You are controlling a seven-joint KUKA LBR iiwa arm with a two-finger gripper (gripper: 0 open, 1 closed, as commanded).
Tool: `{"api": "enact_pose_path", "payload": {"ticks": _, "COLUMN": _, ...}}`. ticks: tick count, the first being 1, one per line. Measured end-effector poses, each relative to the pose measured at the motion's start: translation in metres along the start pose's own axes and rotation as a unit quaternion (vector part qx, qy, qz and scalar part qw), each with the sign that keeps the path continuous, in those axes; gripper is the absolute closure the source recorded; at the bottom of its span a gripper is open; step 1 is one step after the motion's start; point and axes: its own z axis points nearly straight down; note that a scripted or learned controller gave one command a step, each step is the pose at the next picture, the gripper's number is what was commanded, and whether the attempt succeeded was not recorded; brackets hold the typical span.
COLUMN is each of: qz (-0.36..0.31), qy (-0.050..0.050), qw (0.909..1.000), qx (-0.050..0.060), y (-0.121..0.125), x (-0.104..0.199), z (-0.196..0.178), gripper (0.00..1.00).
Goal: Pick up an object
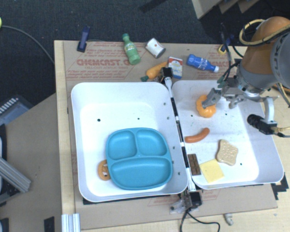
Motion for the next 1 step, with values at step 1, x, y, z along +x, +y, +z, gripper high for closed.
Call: {"api": "enact_pose_path", "payload": {"ticks": 1, "qz": 0.000, "qy": 0.000, "qw": 1.0000, "qx": 0.000, "y": 0.0207, "x": 0.0343, "z": 0.0402, "gripper": 0.00}}
